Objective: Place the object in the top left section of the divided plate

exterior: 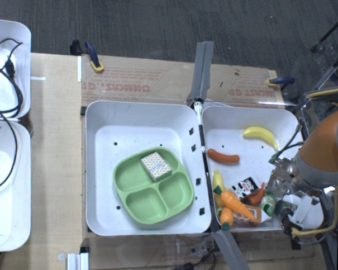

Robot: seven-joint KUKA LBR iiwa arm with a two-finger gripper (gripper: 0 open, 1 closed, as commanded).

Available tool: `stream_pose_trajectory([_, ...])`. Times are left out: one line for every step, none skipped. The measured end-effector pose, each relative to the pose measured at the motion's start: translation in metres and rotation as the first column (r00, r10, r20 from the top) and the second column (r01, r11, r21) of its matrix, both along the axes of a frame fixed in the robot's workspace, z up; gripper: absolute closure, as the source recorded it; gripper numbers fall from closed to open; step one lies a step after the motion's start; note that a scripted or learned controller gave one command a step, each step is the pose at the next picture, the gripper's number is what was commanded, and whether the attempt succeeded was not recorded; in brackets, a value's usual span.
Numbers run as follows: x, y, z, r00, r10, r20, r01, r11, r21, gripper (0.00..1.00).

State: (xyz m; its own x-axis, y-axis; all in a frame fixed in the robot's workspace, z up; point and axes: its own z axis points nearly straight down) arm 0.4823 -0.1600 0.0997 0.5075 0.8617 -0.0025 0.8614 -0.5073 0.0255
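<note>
Gripper (265, 196) low over the right bin's (281, 117) toys, grip state unclear.

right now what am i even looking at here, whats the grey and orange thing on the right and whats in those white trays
This is one camera fixed above a bench, looking down at a slant. The grey and orange thing is a robot arm reaching in from the right; its gripper is low over the right bin, among the toys. I cannot tell whether it holds anything. That bin has a banana, a sausage, carrots and other small toys. The left bin holds a green divided plate, with a small patterned block lying in its top section.
</note>
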Motion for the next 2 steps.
stream_pose_trajectory([0.002, 0.019, 0.001, 0.979, 0.205, 0.002, -0.205, 0.979, -0.002, 1.0])
stream_pose_trajectory([0.016, -0.019, 0.111, 0.984, 0.177, -0.023, -0.177, 0.984, 0.014, 1.0])
